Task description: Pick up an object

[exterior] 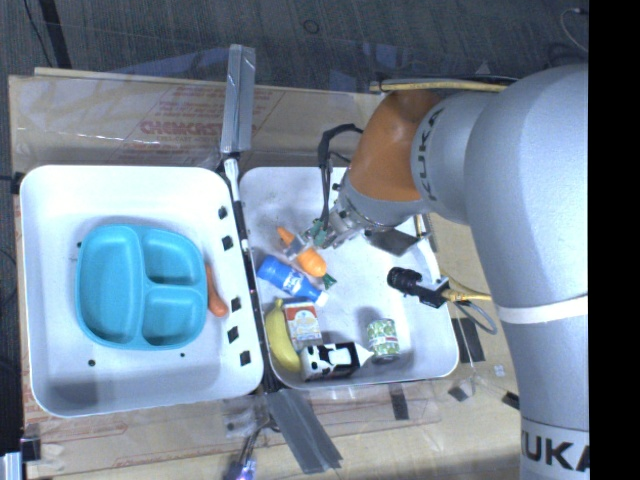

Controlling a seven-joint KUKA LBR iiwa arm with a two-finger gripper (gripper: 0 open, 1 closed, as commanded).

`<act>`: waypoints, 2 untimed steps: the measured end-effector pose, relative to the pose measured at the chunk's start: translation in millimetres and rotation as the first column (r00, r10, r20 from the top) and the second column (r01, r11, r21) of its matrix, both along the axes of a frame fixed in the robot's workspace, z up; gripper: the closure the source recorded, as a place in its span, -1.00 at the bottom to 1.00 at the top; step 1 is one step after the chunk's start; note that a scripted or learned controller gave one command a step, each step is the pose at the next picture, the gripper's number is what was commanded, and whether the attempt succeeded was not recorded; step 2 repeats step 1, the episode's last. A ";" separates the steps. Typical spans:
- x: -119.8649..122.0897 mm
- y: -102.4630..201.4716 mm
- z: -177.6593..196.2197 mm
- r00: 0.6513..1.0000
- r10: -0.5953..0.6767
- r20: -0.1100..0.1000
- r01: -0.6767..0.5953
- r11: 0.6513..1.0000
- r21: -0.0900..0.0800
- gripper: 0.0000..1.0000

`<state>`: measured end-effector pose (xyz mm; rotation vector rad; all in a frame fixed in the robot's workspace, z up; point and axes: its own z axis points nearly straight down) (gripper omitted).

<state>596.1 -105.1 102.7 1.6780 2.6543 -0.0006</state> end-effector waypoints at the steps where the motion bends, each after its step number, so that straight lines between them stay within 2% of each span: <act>1: -73.0 14.6 135.3 0.977 0.211 0.000 -0.211 0.977 0.000 1.00; 2: -73.0 14.6 135.3 0.977 0.211 0.000 -0.211 0.977 0.000 1.00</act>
